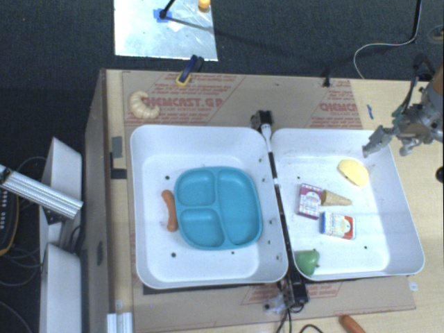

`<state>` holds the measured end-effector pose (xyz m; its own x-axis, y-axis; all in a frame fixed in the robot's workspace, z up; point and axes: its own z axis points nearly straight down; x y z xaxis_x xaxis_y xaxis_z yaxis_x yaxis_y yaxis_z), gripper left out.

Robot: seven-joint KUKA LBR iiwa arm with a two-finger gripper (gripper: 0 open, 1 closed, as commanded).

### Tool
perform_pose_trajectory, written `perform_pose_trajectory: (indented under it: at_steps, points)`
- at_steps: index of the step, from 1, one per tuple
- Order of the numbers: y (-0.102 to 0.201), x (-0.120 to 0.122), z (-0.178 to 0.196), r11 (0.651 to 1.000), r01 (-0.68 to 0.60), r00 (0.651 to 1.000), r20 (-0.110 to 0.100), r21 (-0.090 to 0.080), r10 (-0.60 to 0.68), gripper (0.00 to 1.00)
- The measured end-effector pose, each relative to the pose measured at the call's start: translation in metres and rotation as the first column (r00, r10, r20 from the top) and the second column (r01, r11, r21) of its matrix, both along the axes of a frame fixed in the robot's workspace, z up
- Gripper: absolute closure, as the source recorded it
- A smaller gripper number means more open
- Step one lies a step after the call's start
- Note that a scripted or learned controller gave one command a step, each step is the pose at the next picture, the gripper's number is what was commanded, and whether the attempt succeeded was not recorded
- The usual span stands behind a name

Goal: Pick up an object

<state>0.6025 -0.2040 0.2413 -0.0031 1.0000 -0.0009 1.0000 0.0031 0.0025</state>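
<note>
A: Right, gripper (387, 141) first. It sits at the right edge of the view, over the far right corner of the right bin (399, 217). The arm behind it is cut off by the frame, so little of it can be read.

B: Open or shut?

A: Cannot tell. The end is a small grey blur of metal against the bench; nothing can be made out in its grasp, and I cannot tell whether it touches the bin rim or hangs above it.

B: Nearest thing to it?

A: A yellow lump (354, 173), just beside it, down and to the left on the bin floor. Its kind is hard to make out. Next comes an ice-cream cone (336, 200) lying on its side, touching a small pink packet (310, 201). Near those lies a red-and-white packet (338, 225). A green piece (307, 260) sits at the near left corner, partly against the bin wall.

B: Left bin?

A: The left bin (149, 186) holds a blue divided plate (218, 207) with a sausage (169, 210) just beside its left edge. Beyond the bins, a pale curled thing (143, 105) lies on the cardboard; an orange item (352, 323) is cut off at the bottom edge.
</note>
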Motion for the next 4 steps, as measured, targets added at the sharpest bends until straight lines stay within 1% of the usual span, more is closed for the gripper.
perform_pose_trajectory:
  at_steps: [1, 2, 3, 4]
  points:
    - [0.047, -0.024, -0.087, 1.000, -0.001, 1.000, -0.003, 0.001, 0.001, 0.00]
    - [0.092, -0.074, -0.144, 1.000, 0.002, 1.000, 0.001, 0.001, -0.002, 0.00]
    - [0.039, -0.010, -0.128, 1.000, 0.001, 1.000, 0.001, -0.001, -0.001, 0.00]
    - [0.103, -0.023, -0.151, 1.000, 0.002, 1.000, 0.012, -0.002, -0.001, 0.00]
